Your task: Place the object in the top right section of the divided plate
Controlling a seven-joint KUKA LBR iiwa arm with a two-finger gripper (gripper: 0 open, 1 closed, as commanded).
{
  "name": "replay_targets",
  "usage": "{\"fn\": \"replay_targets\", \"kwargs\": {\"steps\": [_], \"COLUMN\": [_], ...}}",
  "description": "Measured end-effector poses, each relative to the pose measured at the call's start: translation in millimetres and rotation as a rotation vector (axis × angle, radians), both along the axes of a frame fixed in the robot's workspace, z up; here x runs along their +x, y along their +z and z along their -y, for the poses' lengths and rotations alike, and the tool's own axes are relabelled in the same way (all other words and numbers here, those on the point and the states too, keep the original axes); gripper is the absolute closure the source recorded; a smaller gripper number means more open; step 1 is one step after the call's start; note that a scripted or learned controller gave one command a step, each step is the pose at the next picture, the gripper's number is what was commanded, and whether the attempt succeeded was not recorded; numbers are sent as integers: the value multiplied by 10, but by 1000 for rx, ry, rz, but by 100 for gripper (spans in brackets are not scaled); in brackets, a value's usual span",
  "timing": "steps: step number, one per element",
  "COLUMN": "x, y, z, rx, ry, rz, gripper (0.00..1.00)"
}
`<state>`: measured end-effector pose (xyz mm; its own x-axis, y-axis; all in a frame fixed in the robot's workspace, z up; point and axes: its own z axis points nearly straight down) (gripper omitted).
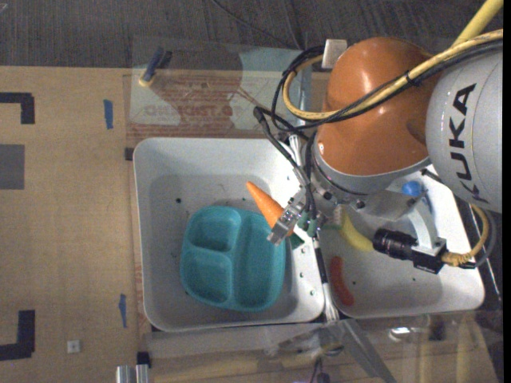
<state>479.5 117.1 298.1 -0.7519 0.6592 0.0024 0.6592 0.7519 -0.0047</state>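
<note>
Claw above the divided plate's upper right corner, an orange carrot just beside it.

On the tan worktop (64,238), the left white bin (160,162) holds a teal divided plate (231,258) lying flat on its floor, its sections bare. Past the plate's upper right edge, an orange carrot (263,200) lies tilted on the bin floor, its thin tip toward the upper left and its thick end running under the claw (286,220). The claw hangs over the plate's upper right corner, at the carrot's thick end; whether it is pinching the carrot or stands spread, I cannot tell from this angle. The grey and orange arm (375,110) covers much of the right bin (459,290), where a yellow item (357,238), a red item (342,282) and a blue item (411,188) peek out.
</note>
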Motion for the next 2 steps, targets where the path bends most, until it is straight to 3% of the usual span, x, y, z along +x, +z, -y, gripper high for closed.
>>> {"fn": "replay_targets", "kwargs": {"steps": [1,2], "x": [707,711], "y": [-389,335], "z": [-452,-619], "rx": [0,1], "ry": [-96,140], "rz": [3,5], "gripper": [100,100]}}
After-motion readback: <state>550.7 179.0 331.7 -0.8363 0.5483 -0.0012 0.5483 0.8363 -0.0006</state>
